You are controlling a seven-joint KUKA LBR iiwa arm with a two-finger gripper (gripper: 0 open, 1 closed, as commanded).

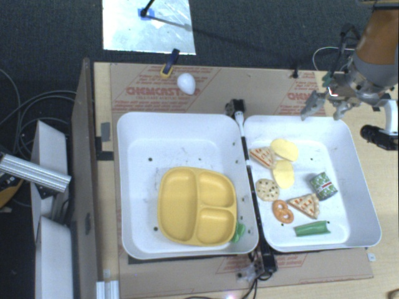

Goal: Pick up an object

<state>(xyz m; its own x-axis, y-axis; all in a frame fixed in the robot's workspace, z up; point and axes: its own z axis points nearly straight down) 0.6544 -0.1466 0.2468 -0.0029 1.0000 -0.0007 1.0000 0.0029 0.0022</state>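
Hovering at the upper right of the frame, the tool (pixel 326 106) sits just past the far rim of the right bin (pixel 358 167), its two fingers (pixel 311 108) spread wide apart with nothing between them. The grey arm with its orange band (pixel 379 39) comes in from the right edge above it.

Down in the right bin lie the small things: two pale yellow chips (pixel 283 149) near the middle, a triangular wedge (pixel 262 157) at their left, a round cookie (pixel 267 189) below that, a pretzel (pixel 282 212), a second wedge (pixel 305 205), a small green packet (pixel 323 185) toward the right, and a green bean-shaped piece (pixel 311 228) near the lower rim.

The left bin (pixel 134 167) carries a yellow divided tray (pixel 196 205), with a bit of green (pixel 239 232) peeking out at its lower right corner. A white egg-like ball (pixel 186 83) rests on the cardboard beyond the bins, in the upper middle of the frame.
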